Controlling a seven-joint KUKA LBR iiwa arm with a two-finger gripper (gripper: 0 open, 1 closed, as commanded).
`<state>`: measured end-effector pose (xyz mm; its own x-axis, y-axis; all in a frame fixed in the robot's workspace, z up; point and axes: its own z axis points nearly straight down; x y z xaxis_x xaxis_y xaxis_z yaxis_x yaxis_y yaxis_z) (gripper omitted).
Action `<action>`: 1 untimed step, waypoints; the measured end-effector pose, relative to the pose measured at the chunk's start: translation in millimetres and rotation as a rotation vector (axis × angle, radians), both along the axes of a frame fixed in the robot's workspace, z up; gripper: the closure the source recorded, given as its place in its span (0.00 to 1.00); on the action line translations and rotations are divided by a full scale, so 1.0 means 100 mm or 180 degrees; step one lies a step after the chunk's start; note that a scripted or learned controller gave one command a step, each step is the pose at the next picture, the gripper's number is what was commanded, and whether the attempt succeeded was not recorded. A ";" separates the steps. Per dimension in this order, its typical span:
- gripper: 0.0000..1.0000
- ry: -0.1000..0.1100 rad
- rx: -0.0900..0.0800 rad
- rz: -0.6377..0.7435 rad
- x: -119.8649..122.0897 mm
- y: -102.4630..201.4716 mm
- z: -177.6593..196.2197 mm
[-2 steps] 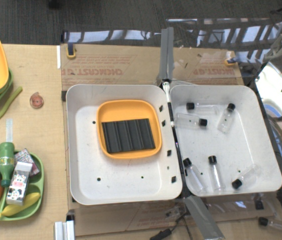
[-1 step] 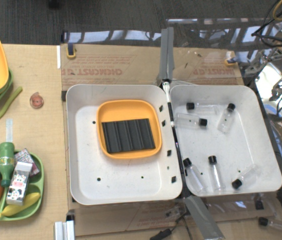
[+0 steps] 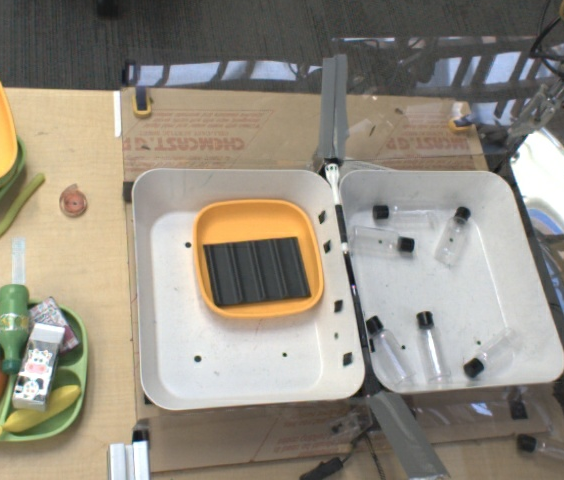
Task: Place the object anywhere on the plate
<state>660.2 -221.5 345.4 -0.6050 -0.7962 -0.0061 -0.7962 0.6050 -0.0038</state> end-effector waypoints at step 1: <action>0.00 0.0010 0.0002 0.1266 0.00 0.00 -0.29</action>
<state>659.7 -221.0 316.6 -0.2495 -0.9684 -0.0052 -0.9684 0.2495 -0.0009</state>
